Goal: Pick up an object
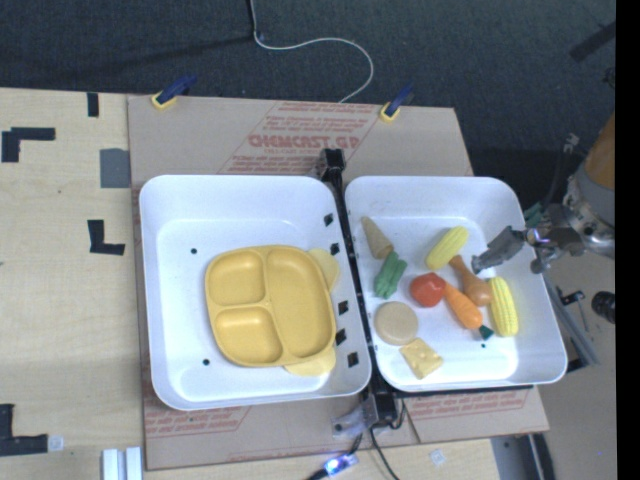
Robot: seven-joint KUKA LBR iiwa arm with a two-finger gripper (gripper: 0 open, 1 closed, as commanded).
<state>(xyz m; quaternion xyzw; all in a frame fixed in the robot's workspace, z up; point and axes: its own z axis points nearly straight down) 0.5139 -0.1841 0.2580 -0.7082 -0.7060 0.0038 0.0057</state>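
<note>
The right bin [520,363] holds a crowd of toy foods, likely light, hard, slick plastic: two corn cobs [503,305], a carrot [462,308], a tomato [428,289] and a cheese wedge [422,357]. The gripper [495,251] hangs over the bin's right side; whether its jaws are spread or pressed together I cannot tell. The nearer cob's long ribbed sides look the surest hold, across its middle.

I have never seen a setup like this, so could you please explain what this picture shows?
A fixed camera looks down at a slant on a bench with two shallow white bins. The left bin holds a yellow divided tray. The right bin holds toy food: two corn cobs, a carrot, a tomato, a green vegetable, a cheese wedge and more. The robot arm reaches in from the right; its gripper hangs over the right bin. I cannot tell whether it holds anything.
</note>
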